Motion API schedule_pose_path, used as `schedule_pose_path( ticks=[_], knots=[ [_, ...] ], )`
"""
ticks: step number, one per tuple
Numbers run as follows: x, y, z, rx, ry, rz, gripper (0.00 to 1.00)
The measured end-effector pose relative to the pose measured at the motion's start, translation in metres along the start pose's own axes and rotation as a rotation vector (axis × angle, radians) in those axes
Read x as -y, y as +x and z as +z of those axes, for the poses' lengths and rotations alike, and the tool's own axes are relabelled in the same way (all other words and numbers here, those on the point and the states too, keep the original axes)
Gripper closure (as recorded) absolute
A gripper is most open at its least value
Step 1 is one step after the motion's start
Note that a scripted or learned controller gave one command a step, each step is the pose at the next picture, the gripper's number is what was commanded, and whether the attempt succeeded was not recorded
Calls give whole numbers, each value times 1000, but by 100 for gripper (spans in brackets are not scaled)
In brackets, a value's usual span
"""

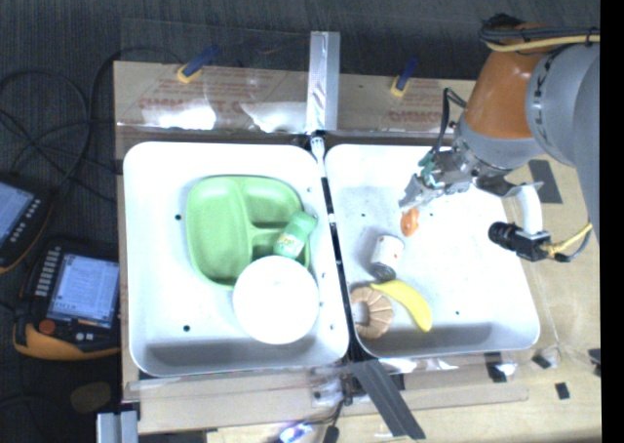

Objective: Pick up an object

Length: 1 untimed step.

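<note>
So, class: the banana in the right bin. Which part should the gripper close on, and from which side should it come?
Probably the banana's middle, coming straight down from above. It lies flat on the right bin's floor, its curved body narrow enough to span crosswise. Its left end sits by the round brown object, so closing near the right end or middle seems safer. The gripper hangs farther back.

a robotics lab: arm (546, 90), taped bench (244, 100), trailing cables (58, 129).

no legible text, labels or numbers
</note>
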<state>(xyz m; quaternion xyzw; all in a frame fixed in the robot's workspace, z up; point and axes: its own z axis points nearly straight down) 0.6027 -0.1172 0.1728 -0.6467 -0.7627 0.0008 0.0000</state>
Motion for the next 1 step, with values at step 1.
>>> schedule_pose_path(
  ticks=[1],
  knots=[
    [-14,39,-10,0,3,310,100]
  ],
)
